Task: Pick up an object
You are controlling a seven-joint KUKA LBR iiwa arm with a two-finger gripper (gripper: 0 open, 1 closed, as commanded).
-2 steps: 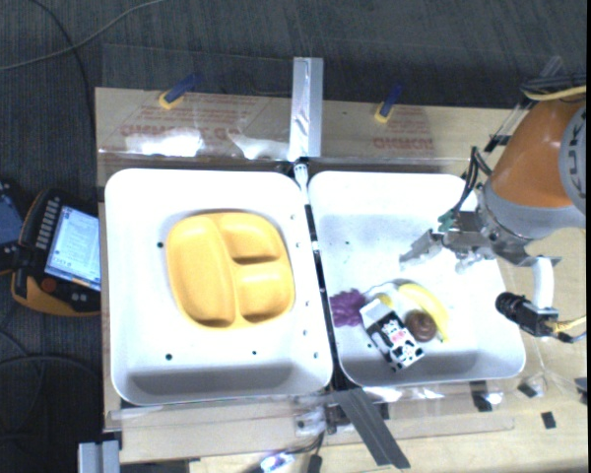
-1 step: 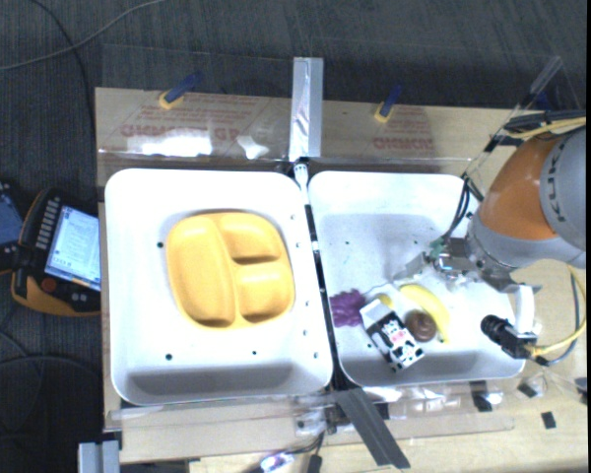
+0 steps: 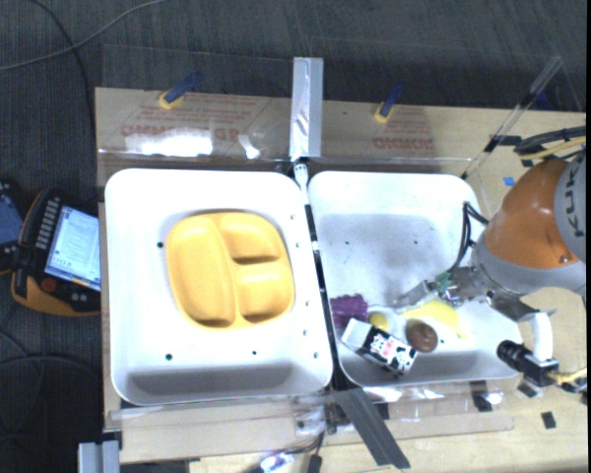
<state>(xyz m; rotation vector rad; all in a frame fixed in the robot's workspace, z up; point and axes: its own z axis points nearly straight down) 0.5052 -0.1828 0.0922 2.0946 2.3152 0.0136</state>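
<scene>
meanwhile, the arm was lowered over a crowded corner

camera view: the gripper (image 3: 435,292) was brought in from the right, low over the right bin (image 3: 374,235), its wrist tilted toward the heap at the bin's front. whether anything was clamped could not be told, since the tip was blurred against a yellow object (image 3: 441,315) just beside it. a brown round object (image 3: 422,336), a black-and-white box (image 3: 382,348) and a purple object (image 3: 349,308) were crowded together, touching or nearly so, probably because they had slid down toward the front wall. such crowding was judged likely to hinder a clean grasp. a yellow divided tray (image 3: 231,267) was left in the left bin (image 3: 138,205), well apart from the arm.
</scene>
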